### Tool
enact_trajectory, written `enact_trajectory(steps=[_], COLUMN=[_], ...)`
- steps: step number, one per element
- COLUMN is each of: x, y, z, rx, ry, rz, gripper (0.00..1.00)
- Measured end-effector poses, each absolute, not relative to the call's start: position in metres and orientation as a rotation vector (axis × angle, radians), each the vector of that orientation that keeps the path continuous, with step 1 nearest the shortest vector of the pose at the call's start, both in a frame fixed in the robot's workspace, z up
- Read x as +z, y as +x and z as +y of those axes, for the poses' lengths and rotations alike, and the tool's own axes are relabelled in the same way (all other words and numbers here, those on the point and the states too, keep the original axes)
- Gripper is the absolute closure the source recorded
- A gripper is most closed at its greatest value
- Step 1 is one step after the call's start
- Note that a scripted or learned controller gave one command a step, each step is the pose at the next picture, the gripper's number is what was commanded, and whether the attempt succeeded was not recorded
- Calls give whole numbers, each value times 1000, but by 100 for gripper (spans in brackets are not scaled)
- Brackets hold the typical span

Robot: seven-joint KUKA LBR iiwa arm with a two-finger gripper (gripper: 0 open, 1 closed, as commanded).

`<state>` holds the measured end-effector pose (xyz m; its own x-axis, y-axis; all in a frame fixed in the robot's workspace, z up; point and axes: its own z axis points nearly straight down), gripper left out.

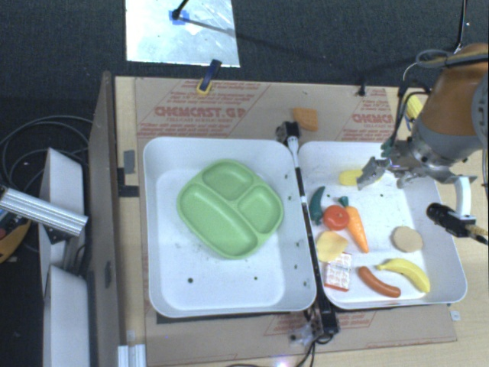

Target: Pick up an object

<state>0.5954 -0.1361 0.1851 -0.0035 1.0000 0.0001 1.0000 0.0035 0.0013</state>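
The left bin has bare floor all around the green plate. The right bin is crowded: tomato, carrot, banana and sausage lie close together.

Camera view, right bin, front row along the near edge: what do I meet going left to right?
Small red-and-white packet → red-brown sausage → yellow banana. The round tan biscuit-like piece sits just behind the banana, so I leave it out of the row.
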Motion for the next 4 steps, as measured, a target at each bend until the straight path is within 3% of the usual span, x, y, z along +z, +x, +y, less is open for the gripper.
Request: enact_trajectory(steps=[1, 2, 3, 4], x=[79, 142, 87, 140], y=[620, 664, 672, 669], z=[-109, -149, -143, -211], rx=[-1, 7, 10, 3], ry=[2215, 2211, 2204, 2218], rz=[2231, 2217, 2221, 2213], gripper=[0, 0, 0, 0])
